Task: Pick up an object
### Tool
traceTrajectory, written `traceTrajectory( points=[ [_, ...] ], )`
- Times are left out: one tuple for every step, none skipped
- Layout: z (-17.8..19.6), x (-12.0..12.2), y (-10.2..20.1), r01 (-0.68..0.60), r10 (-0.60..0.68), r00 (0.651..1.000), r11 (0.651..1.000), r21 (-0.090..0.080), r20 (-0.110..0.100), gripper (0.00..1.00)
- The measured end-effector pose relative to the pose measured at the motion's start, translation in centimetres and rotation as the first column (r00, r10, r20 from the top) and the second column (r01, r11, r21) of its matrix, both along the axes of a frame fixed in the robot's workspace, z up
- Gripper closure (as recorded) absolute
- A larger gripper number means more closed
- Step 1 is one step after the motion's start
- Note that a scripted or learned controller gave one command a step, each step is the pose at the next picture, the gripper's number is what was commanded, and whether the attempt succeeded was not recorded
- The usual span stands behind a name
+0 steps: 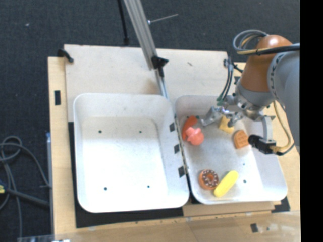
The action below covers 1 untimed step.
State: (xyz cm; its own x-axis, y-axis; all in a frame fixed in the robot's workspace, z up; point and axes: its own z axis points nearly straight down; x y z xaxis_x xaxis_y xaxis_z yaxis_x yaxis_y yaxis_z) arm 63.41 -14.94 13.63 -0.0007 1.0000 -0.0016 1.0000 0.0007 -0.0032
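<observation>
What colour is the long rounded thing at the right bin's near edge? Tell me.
Yellow, seen in the camera view, beside a brown ring.

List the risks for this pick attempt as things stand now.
1. The gripper hangs over the right bin's far end between the pink toy and a small yellow piece; coming down, it may close on neither.
2. The orange block lies close to the yellow piece, so a grasp could knock it aside.
3. The donut and yellow corn-like toy touch, making a clean single pick harder.

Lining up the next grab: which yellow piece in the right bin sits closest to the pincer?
The small yellow block, right beside the pincer near the bin's far side. The long yellow piece lies at the near edge, next to the doughnut.
</observation>
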Motion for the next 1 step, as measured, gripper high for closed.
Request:
traceTrajectory(
  points=[
    [-3.10,0.28,-0.36,0.003,-0.003,1.000,1.000,-0.007,0.012,0.00]
  ],
)
